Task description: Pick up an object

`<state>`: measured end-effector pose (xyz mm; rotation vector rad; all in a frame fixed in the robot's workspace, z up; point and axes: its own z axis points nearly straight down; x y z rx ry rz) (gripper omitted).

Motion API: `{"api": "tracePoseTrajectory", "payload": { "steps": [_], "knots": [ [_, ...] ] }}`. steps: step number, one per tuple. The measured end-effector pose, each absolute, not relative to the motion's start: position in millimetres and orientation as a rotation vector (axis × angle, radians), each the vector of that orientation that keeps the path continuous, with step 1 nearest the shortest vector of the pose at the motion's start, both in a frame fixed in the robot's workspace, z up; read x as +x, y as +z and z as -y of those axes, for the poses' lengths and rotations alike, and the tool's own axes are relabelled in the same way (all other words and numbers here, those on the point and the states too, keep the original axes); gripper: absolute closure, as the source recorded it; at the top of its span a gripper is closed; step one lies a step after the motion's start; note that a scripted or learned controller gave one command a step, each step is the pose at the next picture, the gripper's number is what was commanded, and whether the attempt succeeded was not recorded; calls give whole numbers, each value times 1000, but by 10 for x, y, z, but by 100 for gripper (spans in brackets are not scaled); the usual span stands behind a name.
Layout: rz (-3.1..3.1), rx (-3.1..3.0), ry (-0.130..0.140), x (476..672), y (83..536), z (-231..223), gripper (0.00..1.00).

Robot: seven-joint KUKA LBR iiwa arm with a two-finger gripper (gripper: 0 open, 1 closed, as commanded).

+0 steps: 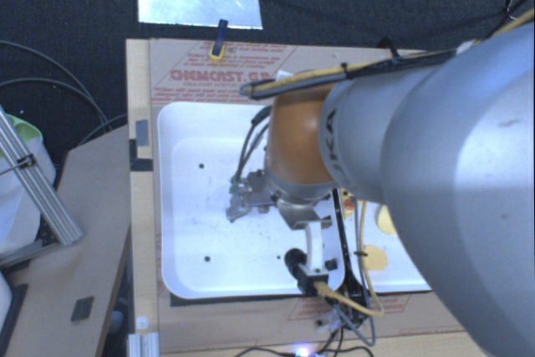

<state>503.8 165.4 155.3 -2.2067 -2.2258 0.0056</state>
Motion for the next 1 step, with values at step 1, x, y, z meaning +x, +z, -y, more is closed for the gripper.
{"api": "tracePoseTrajectory", "payload": {
  "steps": [1],
  "knots": [
    [2223, -2220, -3, 5099, 1651, -1624, 100]
  ]
}}
